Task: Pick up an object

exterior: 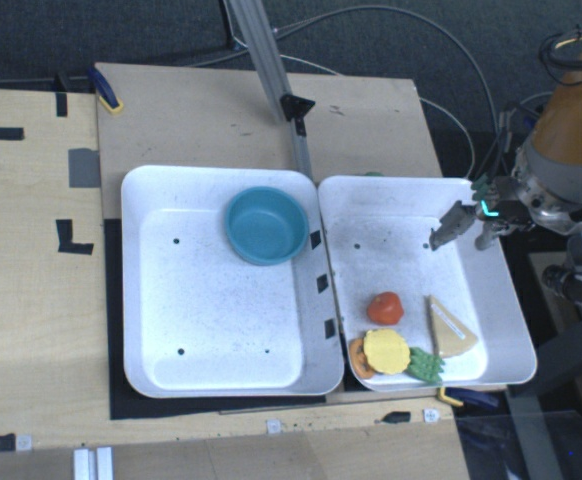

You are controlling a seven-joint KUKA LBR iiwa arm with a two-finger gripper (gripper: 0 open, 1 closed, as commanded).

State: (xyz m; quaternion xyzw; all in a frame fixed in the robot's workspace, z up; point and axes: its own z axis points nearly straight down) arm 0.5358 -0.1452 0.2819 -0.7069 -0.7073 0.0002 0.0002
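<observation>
**Pincer over the right bin's far-right rim, nothing between its fingers**

You see the bench [31, 268] carrying two shallow white bins side by side. The left bin [221, 368] holds one thing, a blue bowl [266, 225], sitting upright in its far right corner, close to the wall shared with the right bin [391, 203].

The arm [561, 138] comes in from the right (grey, with the orange band above the wrist), and its pincer [463, 230] hangs over the right bin's far-right edge. Its two dark fingers are spread apart and carry nothing.

The things you could pick lie crowded in the right bin's near end, well apart from the pincer. A tan wedge [451, 330] lies near the right wall. A yellow round piece [385, 350] rests against the near wall, overlapping an orange piece [357, 360] on its left and touching a green leafy piece [427, 366] on its right. A red tomato [385, 308] sits just beyond the yellow piece, with open bin floor between it and the pincer.
</observation>
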